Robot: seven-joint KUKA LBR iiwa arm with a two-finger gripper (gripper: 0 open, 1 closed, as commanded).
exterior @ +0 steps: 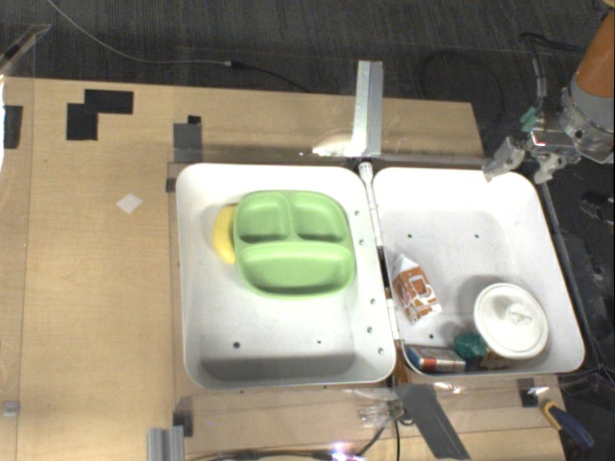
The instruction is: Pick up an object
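arm parking at back-right corner of right bin, nothing picked yet.
gripper is hovering over the rim, well apart from objs; can't tell its state, too blurry. candidates are clustering at the front: white cup, snack packet, teal item, prob slid there. green divided plate is covering a yellow thing in left bin.

Even overhead light, moderately bright. White bins near clipping, soft shadow along left bin's 6 o'clock wall. Slight overall softness; arm at 2 o'clock blurred.
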